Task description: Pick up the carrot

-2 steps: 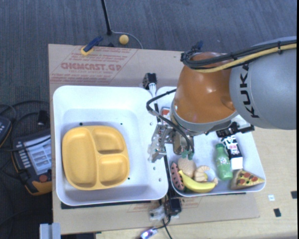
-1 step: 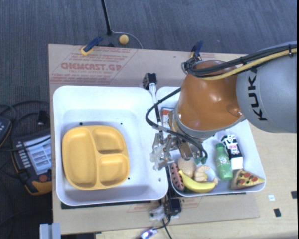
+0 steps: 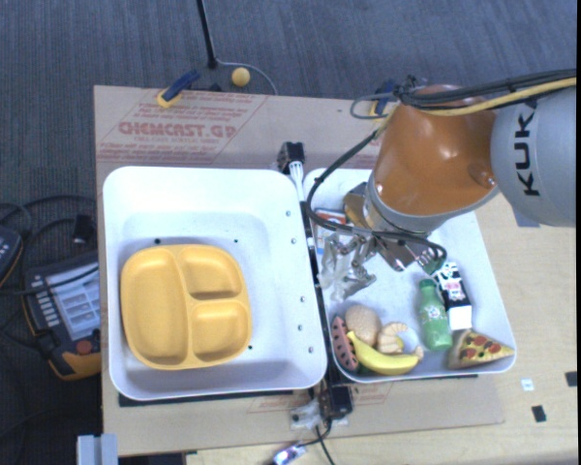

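Note:
A thin orange-red piece [image 3: 331, 218], which may be the carrot, pokes out from under the arm at the upper left of the right bin [image 3: 492, 289]; most of it is hidden. My gripper [image 3: 353, 263] hangs low over the left-middle of this bin, just below that piece and above the pile of toy food. The grey arm with its big orange band [image 3: 434, 158] covers the bin's upper half. Nothing can be made out in the gripper.
At the right bin's front lie a banana [image 3: 382, 361], a tan bread piece [image 3: 361, 320], a watermelon slice [image 3: 340, 345], a green bottle [image 3: 432, 313], a pizza slice [image 3: 479, 349] and a black-and-white carton [image 3: 452, 287]. The left bin [image 3: 136, 197] holds a yellow divided plate [image 3: 186, 303].

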### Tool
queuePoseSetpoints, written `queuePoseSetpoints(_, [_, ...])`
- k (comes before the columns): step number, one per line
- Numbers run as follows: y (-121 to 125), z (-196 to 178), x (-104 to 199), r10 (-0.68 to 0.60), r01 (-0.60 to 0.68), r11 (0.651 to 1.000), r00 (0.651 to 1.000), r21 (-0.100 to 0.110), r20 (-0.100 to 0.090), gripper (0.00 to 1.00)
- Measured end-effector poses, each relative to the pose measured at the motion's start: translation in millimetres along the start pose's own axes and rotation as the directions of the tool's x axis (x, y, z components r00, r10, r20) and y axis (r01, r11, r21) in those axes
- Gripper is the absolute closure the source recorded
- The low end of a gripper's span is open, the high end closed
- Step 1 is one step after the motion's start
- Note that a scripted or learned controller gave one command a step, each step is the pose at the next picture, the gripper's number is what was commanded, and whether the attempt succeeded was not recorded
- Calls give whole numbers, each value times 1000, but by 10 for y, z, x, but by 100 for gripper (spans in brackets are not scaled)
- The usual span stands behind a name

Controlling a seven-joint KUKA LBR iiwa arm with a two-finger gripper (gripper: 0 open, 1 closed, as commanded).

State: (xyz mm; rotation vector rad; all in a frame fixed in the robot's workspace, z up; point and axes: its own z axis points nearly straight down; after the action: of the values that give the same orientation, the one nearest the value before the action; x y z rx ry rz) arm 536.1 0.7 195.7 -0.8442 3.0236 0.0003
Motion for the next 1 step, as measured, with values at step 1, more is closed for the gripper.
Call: queuePoseSetpoints(1, [292,-187,48,-544,544,839,839,-2,1,100])
